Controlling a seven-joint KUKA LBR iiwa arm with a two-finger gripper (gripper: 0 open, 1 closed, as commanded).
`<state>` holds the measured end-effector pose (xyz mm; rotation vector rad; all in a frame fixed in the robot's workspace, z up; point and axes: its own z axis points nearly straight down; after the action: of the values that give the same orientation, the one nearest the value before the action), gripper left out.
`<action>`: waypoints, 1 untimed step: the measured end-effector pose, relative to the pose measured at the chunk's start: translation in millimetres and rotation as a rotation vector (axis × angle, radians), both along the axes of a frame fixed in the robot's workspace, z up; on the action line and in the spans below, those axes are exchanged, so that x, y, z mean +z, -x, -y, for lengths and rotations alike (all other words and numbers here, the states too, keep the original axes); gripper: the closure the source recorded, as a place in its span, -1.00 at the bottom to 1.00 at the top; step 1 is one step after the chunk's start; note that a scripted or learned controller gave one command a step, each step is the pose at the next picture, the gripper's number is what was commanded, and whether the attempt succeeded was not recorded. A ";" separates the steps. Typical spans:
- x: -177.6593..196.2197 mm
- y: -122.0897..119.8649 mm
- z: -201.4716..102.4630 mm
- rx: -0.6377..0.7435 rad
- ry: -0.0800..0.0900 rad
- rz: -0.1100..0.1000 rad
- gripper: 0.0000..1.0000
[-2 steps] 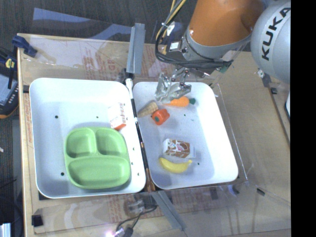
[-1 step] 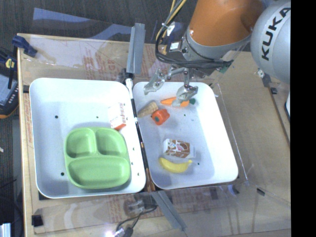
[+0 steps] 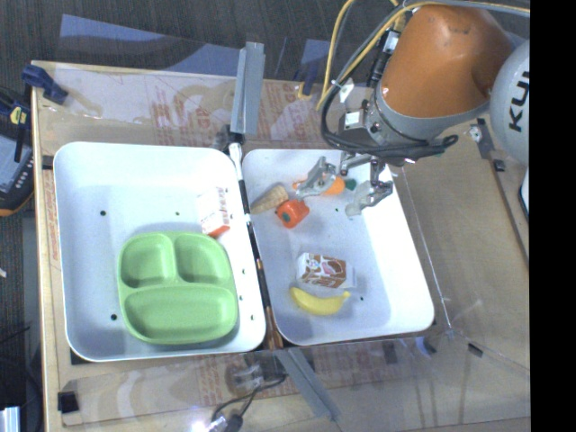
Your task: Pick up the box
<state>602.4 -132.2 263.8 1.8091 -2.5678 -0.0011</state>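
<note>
A small white box with red print lies in the left bin, against its right wall and just above the green plate. A brown-and-white packet lies flat in the right bin, with a banana in front of it. My gripper hangs over the far part of the right bin, well apart from both the box and the packet. Its fingers are spread open. A small orange-and-green piece shows in the gap between them; I cannot tell whether they touch it.
A green divided plate fills the near half of the left bin. A tan cone and a red-orange piece lie at the right bin's far left. The raised wall between the bins separates gripper and white box.
</note>
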 end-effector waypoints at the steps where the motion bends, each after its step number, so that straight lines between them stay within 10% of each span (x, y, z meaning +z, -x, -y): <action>1: -88.0 28.9 60.7 0.075 -0.001 -0.001 -1.00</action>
<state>573.4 -193.0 175.8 1.9044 -2.4975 -0.0036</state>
